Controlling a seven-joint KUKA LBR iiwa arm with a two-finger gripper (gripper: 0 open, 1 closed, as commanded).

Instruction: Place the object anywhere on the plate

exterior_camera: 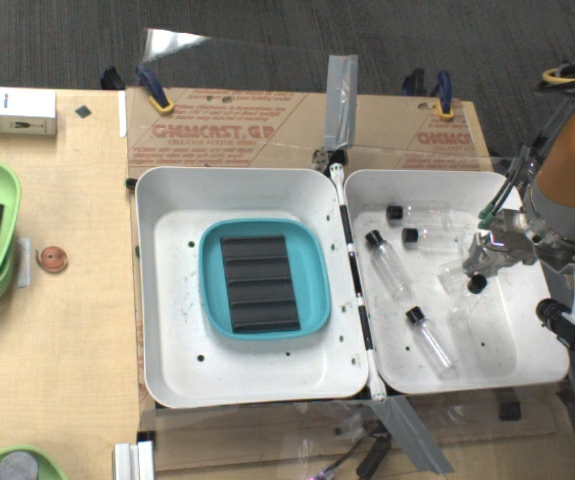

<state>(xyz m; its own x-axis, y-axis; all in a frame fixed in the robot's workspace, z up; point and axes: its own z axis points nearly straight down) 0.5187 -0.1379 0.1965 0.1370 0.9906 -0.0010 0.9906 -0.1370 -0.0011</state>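
Gripper hangs low over the right bin, on the end of the grey arm w/ the orange band. Can't tell if it is wide, narrow or holding anything. A small black cap shows right at its tip, on a see-through tube that is hard to make out. More clear tubes w/ black caps lie in the same bin: a long tube a bit to the left of the gripper, another tube left and nearer the front edge, and two short ones left and farther back. The blue plate is well to the left of the gripper, in the left bin, w/ a black ridged pad on it. Behind both bins lies brown cardboard w/ red print that looks like "CHEMCAST GP". The same print starts again behind the gripper, but is cut off.
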